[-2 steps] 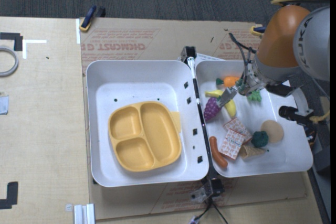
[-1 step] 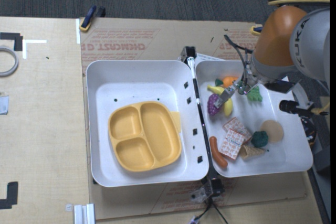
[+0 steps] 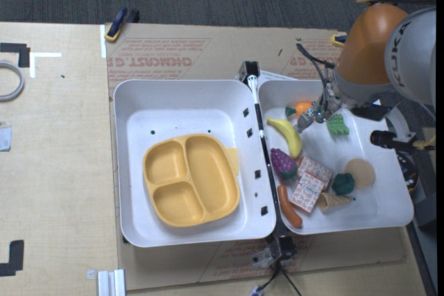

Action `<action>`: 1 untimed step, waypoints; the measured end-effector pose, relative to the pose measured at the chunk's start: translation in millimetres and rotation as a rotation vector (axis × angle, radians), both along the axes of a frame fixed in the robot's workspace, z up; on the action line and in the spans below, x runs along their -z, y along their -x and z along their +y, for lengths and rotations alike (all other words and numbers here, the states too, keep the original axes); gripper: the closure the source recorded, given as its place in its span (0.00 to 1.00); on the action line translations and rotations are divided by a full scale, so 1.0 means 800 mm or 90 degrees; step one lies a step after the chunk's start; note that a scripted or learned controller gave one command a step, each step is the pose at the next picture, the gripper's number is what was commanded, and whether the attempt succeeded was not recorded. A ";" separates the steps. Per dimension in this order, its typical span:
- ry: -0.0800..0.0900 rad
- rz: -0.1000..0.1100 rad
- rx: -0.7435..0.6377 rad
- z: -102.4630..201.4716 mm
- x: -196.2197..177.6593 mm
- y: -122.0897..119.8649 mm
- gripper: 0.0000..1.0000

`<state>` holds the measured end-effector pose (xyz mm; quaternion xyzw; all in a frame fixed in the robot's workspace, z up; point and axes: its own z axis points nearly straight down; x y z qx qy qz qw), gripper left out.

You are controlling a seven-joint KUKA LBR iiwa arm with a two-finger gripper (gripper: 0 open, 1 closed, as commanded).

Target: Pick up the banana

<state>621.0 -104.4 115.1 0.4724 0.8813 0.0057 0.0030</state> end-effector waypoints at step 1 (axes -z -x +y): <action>0.000 0.000 0.000 0.000 0.000 0.000 0.00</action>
